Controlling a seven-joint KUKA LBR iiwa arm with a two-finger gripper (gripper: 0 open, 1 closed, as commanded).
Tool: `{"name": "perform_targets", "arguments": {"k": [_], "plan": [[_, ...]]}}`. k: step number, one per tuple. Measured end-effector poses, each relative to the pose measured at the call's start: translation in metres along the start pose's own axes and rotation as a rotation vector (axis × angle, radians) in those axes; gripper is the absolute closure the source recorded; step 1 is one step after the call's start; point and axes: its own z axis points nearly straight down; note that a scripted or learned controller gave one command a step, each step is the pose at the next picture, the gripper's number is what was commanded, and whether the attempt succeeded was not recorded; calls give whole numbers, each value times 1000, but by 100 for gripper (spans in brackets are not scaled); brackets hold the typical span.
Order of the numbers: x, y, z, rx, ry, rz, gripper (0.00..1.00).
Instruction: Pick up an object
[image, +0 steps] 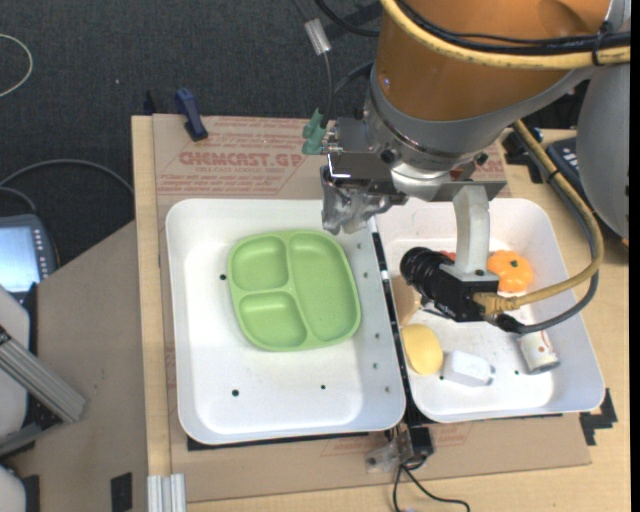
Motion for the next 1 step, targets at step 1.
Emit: {"name": "perform_targets", "arguments": {"k": [1], "plan": [[7,60,119,23,-10,3,100]]}}
